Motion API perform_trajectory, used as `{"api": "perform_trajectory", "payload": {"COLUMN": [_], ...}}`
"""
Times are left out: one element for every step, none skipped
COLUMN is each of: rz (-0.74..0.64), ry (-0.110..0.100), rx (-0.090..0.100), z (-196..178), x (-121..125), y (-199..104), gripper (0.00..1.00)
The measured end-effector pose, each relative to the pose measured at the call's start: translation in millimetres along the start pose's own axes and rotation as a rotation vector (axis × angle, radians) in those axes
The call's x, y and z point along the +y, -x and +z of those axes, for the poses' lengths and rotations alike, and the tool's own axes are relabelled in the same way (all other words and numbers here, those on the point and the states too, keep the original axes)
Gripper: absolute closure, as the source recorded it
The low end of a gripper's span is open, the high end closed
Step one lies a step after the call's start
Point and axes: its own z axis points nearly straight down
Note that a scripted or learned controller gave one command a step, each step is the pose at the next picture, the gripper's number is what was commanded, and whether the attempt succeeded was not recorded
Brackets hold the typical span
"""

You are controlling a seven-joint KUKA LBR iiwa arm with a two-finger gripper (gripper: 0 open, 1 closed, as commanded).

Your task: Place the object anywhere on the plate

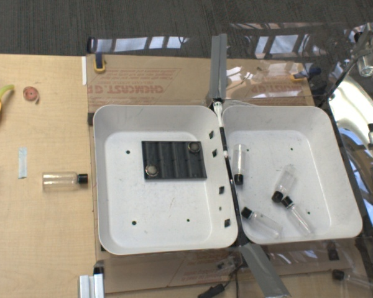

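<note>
Claw state: cannot tell from this view. Blurred pale arm section (355, 107) at right edge, past the right-hand bin. Two shallow white plastic bins side by side on brown cardboard sheet (143, 82): left bin (102, 185), right bin (336, 160), rims touching down the middle. Black ribbed rectangular plate (172, 160) lying flat in left bin, toward its far half. Two small round metallic pieces sitting on plate, one at far right corner (194, 147), one at near left corner (151, 171). Four clear plastic vials with black caps lying on their sides in right bin, none on plate: one along left wall (238, 160), two with caps almost touching mid-bin (286, 182) (298, 217), one near front left corner (261, 222). Fifth clear black-capped vial (62, 179) lying on light wooden tabletop (43, 228), left of bins. Small reddish disc (30, 94) farther back on same tabletop.
</note>
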Motion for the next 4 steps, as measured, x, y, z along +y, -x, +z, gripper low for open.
{"api": "perform_trajectory", "payload": {"rz": [-0.203, -0.393, -0.306, -0.253], "ry": [-0.002, -0.002, 0.000, 0.001], "rx": [0.001, 0.001, 0.000, 0.000], "z": [151.4, 233.5, 214.2, 152.3], "x": [-41.0, -129.3, -87.6, -29.0], "y": [-71.5, -143.5, -190.3, -106.9], "gripper": [1.00, 1.00, 1.00, 1.00]}}
